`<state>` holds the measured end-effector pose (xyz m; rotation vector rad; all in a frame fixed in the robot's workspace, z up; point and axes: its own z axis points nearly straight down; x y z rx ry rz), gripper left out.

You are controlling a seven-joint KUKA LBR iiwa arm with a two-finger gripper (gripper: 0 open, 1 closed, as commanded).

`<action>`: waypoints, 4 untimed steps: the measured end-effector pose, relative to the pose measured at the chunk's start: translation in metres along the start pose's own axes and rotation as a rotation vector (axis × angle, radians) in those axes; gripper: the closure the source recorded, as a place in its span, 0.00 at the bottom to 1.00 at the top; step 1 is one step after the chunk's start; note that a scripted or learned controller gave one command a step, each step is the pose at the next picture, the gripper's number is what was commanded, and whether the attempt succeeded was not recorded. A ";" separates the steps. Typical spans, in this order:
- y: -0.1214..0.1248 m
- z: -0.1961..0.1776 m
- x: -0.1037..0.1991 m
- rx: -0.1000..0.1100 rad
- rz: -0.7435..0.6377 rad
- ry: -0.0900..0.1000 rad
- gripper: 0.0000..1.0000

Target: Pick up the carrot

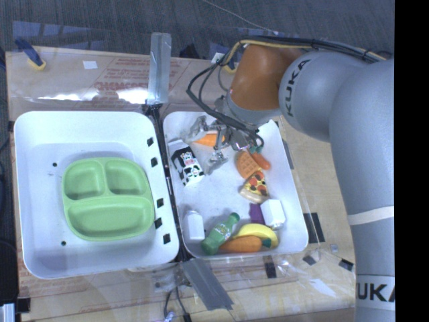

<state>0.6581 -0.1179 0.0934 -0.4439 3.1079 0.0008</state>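
Where the hand (pixel 221 146) hovers, carrot (pixel 206 140) just beside it

the arm (pixel 335 99) carries "kuka" in dark letters on its grey casing beside the orange band, and the same letters show again, cut off at the bottom edge, lower on the arm. faint reddish print on the bench (pixel 120 79) behind the bins is too washed out to read.
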 end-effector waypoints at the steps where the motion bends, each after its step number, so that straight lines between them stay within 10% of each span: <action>1: 0.001 -0.012 -0.002 0.002 -0.002 -0.005 1.00; 2: 0.012 -0.033 0.066 0.002 -0.030 -0.001 1.00; 4: 0.085 -0.101 0.081 0.001 -0.136 -0.003 1.00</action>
